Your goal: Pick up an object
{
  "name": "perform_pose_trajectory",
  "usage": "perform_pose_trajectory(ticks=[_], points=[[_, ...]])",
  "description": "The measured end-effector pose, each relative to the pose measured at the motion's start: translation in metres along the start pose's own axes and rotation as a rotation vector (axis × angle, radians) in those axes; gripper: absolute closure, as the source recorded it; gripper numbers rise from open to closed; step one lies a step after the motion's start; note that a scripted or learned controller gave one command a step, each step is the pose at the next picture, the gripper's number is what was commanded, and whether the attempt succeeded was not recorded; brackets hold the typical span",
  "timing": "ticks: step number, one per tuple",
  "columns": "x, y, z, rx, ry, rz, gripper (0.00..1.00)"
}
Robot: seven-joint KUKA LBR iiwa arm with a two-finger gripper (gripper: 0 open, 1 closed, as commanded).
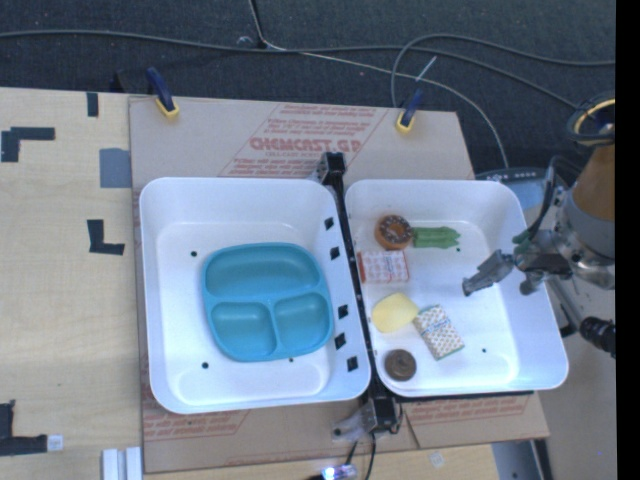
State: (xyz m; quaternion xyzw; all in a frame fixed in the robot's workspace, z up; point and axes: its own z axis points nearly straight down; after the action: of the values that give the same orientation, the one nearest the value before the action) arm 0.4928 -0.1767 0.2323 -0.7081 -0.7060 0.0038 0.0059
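Observation:
The right bin holds several small things: a brown doughnut, a green piece, a red and white packet, a yellow lemon-like lump, a pale patterned box and a dark brown disc. My gripper hangs over the right side of this bin, right of all the objects and touching none. Its fingers are spread open with nothing between them.
A blue divided tray lies in the left bin. A black divider separates the bins. Two clamps hold the cardboard base at the back, and cables run across the dark floor behind.

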Motion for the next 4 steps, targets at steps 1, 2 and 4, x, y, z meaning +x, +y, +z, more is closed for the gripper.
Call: perform_pose_trajectory(ticks=[1, 2, 4], points=[[0.0, 0.003, -0.006, -0.012, -0.003, -0.004, 0.0], [0.0, 0.0, 0.058, -0.007, -0.002, -0.003, 0.0], [0.001, 0.002, 0.145, -0.016, -0.002, -0.004, 0.0]])
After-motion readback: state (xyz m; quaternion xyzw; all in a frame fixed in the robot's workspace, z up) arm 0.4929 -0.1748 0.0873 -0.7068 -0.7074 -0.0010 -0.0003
